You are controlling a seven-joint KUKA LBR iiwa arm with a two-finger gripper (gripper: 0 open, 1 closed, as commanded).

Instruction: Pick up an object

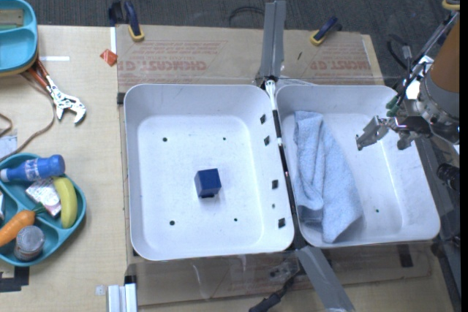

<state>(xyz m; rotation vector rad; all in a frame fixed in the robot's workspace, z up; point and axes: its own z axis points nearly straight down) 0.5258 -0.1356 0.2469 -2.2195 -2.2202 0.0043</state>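
Right bin (409,226) holds towel (322,172) lengthwise, top to bottom.

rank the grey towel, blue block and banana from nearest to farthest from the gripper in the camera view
From the gripper, over the right bin:
1. Grey towel, in the right bin, just to its left.
2. Blue block, middle of the left bin.
3. Banana, in the blue tray at the far left.
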